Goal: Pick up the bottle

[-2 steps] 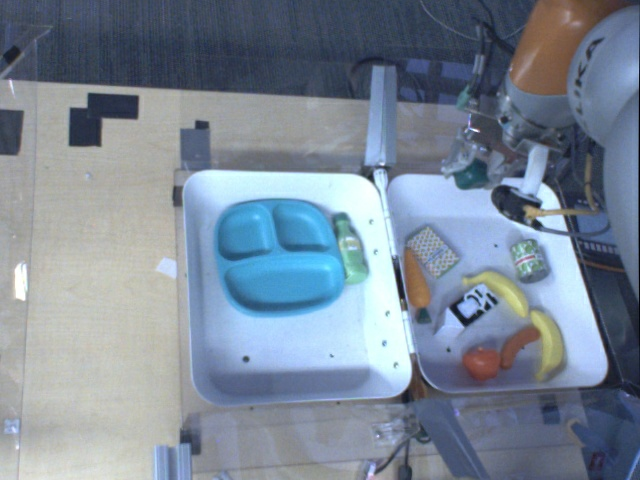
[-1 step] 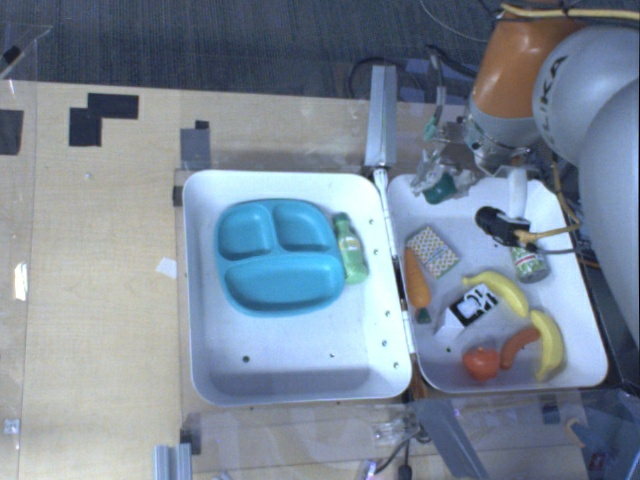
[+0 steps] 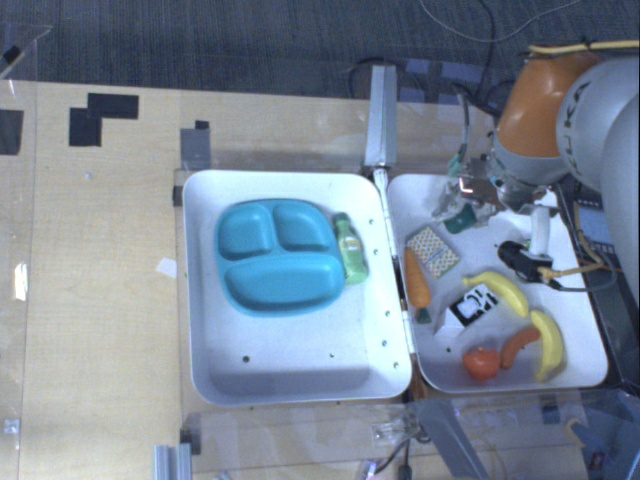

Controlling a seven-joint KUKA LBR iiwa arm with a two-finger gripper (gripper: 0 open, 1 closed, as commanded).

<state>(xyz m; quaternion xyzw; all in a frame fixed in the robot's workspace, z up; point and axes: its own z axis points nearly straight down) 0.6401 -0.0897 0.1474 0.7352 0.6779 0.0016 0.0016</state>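
We see the green bottle [image 3: 350,249] lying in the left bin [image 3: 300,383], touching the right edge of the blue divided plate [image 3: 277,258]. The gripper [image 3: 462,206] hovers over the right bin [image 3: 590,368], well right of the plate; whether it is wide or narrow we cannot tell.
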